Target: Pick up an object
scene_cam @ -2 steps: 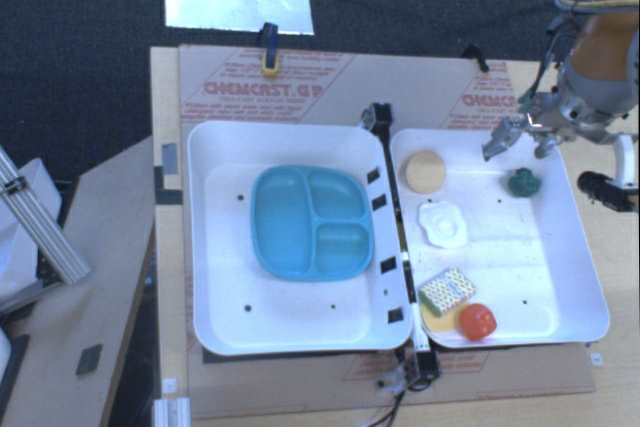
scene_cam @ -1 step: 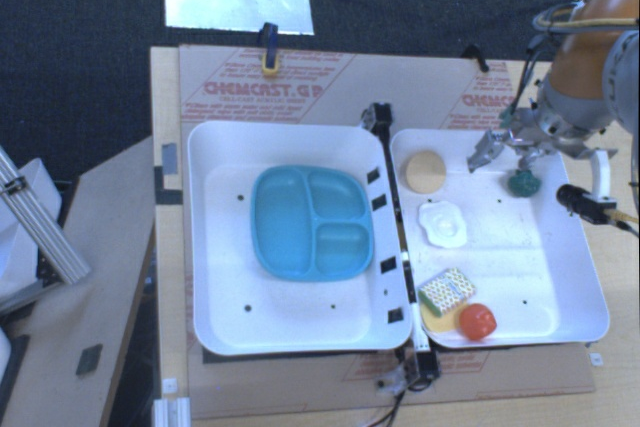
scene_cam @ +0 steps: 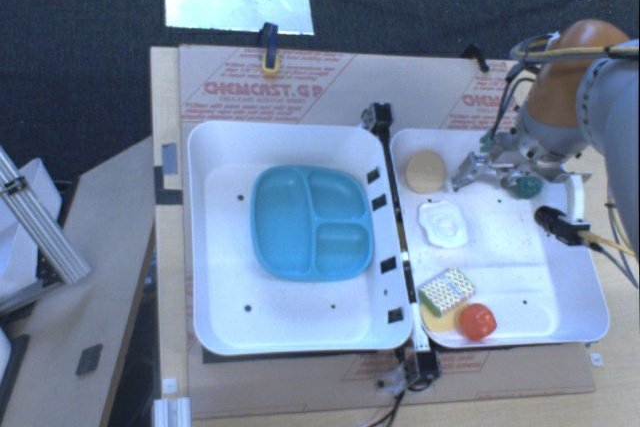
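My gripper [scene_cam: 472, 169] hangs low over the back of the right bin [scene_cam: 575, 315], pointing left. Just to its left lies a tan round disc [scene_cam: 425, 171], a small gap away. A teal round object [scene_cam: 523, 183] rests right beside the gripper's wrist, partly hidden by it. In the bin's middle lies a white crumpled lump [scene_cam: 443, 223]. At the front left corner a speckled yellow-green block [scene_cam: 447, 290] lies on a flat yellow piece [scene_cam: 437, 317], with a red ball [scene_cam: 477, 320] beside them.
The left bin [scene_cam: 215, 315] holds a blue divided plate [scene_cam: 310, 222]. A black divider [scene_cam: 392, 215] with clips runs between the bins. The arm's grey body and orange band [scene_cam: 590, 40] stand over the right bin's back right corner.
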Controlling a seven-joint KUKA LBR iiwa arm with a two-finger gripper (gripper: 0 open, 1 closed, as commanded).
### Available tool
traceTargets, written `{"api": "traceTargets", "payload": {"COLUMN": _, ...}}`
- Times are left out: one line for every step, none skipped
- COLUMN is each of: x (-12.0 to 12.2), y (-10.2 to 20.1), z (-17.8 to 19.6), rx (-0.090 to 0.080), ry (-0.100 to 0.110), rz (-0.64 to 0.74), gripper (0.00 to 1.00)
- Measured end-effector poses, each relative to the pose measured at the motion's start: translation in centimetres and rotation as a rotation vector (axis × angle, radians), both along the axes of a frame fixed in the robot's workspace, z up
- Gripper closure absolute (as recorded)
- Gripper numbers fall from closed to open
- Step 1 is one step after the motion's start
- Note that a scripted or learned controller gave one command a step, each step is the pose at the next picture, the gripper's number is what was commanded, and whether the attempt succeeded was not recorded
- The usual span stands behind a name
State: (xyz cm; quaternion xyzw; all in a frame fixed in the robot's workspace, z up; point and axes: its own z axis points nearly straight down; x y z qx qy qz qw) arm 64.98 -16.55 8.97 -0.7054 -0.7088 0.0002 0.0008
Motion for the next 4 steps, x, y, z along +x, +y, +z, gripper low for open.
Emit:
{"api": "traceTargets", "payload": {"x": 0.2, "y": 0.0, "z": 1.5, "rx": -0.002, "ry": -0.007, "rz": 0.002, "gripper": 1.0}}
{"api": "traceTargets", "payload": {"x": 0.7, "y": 0.2, "z": 8.0, "rx": -0.003, "ry": -0.01, "rz": 0.001, "gripper": 1.0}}
{"api": "traceTargets", "payload": {"x": 0.4, "y": -0.1, "z": 12.6, "rx": -0.003, "ry": -0.008, "rz": -0.001, "gripper": 1.0}}
{"api": "traceTargets", "payload": {"x": 0.4, "y": -0.1, "z": 19.1, "rx": -0.003, "ry": -0.009, "rz": 0.001, "gripper": 1.0}}
